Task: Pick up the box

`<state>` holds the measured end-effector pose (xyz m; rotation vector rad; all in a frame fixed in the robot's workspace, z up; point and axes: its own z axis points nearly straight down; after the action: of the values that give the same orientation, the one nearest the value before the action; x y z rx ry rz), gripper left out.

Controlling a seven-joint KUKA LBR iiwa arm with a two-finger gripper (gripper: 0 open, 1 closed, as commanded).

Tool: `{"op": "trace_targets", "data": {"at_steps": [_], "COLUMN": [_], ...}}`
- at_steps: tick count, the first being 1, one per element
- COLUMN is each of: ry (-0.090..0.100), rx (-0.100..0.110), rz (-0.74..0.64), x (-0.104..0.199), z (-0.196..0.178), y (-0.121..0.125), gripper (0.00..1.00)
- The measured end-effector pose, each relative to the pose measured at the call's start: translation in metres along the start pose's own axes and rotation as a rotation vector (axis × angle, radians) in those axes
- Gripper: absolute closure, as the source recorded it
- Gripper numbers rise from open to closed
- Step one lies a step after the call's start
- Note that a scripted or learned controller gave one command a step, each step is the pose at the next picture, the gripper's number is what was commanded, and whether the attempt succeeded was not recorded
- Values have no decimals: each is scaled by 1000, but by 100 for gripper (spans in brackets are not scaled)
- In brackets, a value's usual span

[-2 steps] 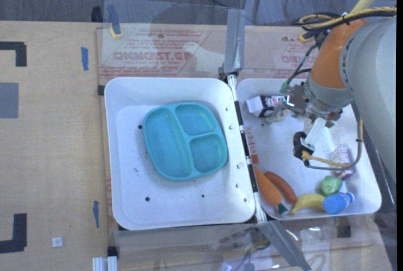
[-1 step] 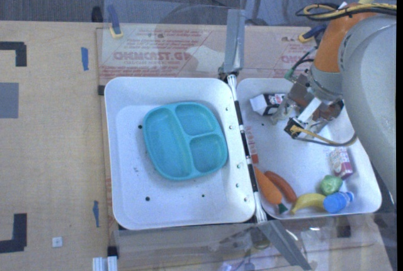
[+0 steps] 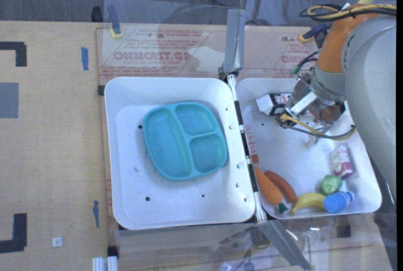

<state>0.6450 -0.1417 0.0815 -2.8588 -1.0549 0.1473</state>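
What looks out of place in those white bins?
Nothing looks spilled or broken. The blue plate lies rotated in the left bin, and the carrots and banana huddle at the near edge of the right bin.

Bulky grey arm (image 3: pixel 378 93), orange band (image 3: pixel 334 43) above wrist.

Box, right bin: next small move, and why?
Likely shift the gripper toward the view's lower right, to above the box. The gripper hangs over the right bin's upper part, apart from the box, which lies near the bin's right wall, just above the green fruit, with bare floor between them.
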Motion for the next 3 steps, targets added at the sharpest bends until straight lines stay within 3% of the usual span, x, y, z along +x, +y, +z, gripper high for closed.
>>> {"op": "trace_targets", "data": {"at_steps": [1, 2, 3], "ry": [15, 87, 85], "rx": [-34, -101, -98], "rz": [280, 501, 503], "x": [-9, -54, -73], "z": [4, -98, -110], "y": [7, 24, 17], "gripper": [0, 0, 0]}}
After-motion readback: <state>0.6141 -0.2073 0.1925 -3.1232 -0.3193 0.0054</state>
